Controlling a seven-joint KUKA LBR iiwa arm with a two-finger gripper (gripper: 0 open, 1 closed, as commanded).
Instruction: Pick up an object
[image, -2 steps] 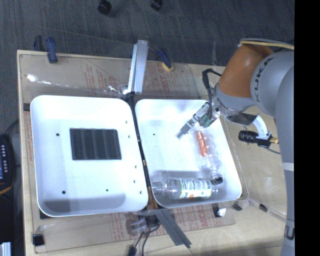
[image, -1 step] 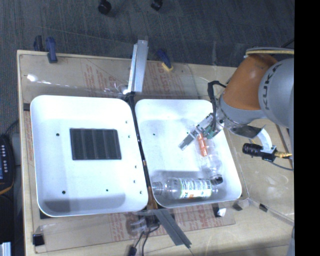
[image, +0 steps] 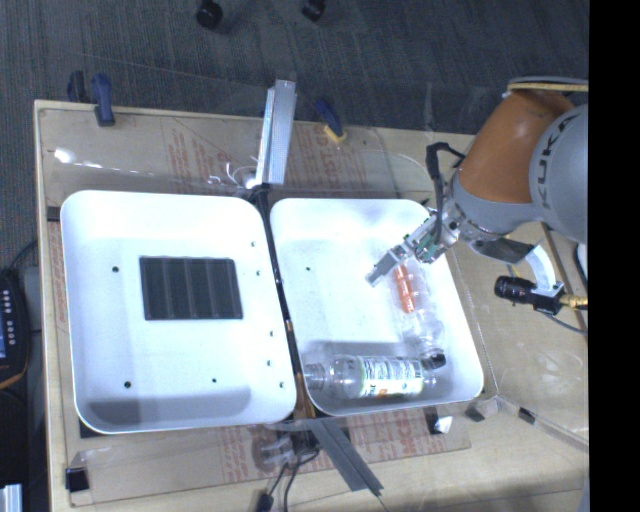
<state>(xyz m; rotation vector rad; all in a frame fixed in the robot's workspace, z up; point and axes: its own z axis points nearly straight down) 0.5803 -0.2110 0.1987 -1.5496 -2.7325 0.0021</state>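
Observation:
My gripper hangs low over the right bin, in its back right part, reaching in from the right. Just below and right of its tip lies a small clear plastic bottle with an orange label, running toward the bin's front right. Whether the gripper touches it I cannot tell. A larger clear bottle with a pale label lies on its side along the right bin's front wall. A dark grey ribbed rectangular block lies flat in the middle of the left bin.
A metal bar rises at the back between the two bins. Clamps grip the bench's far edge. A black cylinder on a bracket sticks out right of the right bin. The arm's orange band hangs above the bench's right side.

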